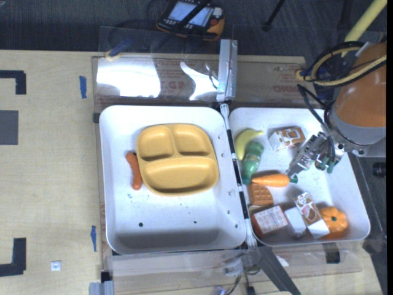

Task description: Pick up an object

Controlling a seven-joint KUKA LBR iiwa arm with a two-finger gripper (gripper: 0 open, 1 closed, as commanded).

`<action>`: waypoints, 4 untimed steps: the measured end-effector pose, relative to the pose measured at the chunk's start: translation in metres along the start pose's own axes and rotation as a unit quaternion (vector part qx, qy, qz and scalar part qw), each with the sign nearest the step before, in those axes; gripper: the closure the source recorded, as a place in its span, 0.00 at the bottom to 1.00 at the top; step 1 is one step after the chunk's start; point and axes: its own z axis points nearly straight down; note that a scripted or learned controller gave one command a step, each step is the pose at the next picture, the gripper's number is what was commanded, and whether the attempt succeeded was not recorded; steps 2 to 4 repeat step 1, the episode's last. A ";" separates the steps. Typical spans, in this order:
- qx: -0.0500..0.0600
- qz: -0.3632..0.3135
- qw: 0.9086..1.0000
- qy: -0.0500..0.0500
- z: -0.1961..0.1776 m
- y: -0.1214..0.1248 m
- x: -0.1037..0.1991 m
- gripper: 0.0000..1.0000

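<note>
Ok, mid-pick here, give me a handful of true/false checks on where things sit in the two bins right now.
1. The yellow divided plate lies in the left bin. True.
2. The carrot lies in the left bin. False: it lies in the right bin, beside the waffle.
3. The gripper hangs over the right bin. True.
4. The banana sits on the plate. False: it is in the right bin, near the divider.
5. A sausage lies beside the plate's left edge. True.

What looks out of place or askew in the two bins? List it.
One oddity: the orange hot dog in the left bin lies on the bin floor against the left side of the yellow divided plate, not in a compartment. In the right bin, the food items are jumbled together, several touching.
</note>
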 end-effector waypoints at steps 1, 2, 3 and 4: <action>0.000 -0.013 1.000 0.000 -0.007 0.018 0.050 1.00; 0.000 -0.013 1.000 0.000 -0.007 0.018 0.050 1.00; 0.000 -0.013 1.000 0.000 -0.007 0.018 0.050 1.00; 0.000 -0.013 1.000 0.000 -0.007 0.018 0.050 1.00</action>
